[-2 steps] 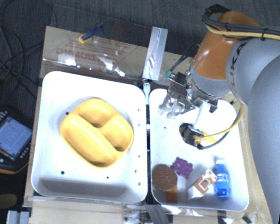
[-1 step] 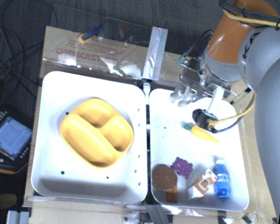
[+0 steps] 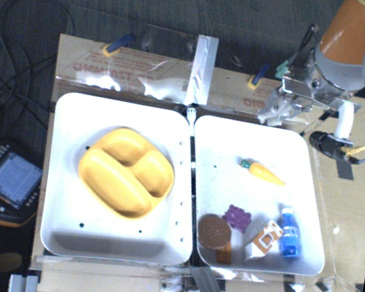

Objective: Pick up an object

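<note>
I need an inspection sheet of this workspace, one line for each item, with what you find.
Surface: two white bins side by side, left bin and right bin, on a bench.
Job's things: yellow bread-shaped toy in the left bin; carrot, purple grapes, brown round item, small carton and blue bottle in the right bin.
Clutter: blue-yellow clamps at the far edge.
Grippers: gripper above the right bin's far edge, apart from all objects.
Cables: black cables on the floor, left.
Surroundings: handheld pendant at left.
</note>
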Motion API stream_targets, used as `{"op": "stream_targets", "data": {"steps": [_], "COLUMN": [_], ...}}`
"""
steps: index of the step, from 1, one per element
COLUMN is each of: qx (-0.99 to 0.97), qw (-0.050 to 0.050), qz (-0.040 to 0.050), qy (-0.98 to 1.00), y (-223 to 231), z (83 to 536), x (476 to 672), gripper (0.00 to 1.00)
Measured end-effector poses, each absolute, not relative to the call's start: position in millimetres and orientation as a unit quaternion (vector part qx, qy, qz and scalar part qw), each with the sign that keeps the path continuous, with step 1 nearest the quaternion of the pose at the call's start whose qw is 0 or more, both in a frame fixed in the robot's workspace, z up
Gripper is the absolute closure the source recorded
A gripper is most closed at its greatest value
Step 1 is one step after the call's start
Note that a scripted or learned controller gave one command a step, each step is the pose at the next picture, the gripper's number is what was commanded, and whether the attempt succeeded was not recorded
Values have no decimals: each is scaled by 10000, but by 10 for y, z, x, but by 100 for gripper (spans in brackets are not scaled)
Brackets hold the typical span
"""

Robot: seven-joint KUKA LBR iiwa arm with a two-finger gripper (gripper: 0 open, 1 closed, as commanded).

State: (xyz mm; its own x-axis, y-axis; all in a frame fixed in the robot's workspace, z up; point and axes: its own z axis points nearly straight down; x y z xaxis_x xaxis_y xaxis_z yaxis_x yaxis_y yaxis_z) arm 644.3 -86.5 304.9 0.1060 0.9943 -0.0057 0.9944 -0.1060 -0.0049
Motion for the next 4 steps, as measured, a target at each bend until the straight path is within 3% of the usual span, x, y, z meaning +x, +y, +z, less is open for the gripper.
{"op": "stream_targets", "data": {"steps": [1, 2, 3, 4], "qx": [7965, 8874, 8996, 9675], "qw": [-13, -28, -4, -18], "qz": [-34, -43, -40, -52], "qy": [6046, 4610, 4368, 2526], "y": [-1807, -831, -1591, -633], "z": [2444, 1788, 2250, 1786], "x": [6097, 6190, 6319, 6136], "gripper": [100, 100, 100, 100]}}
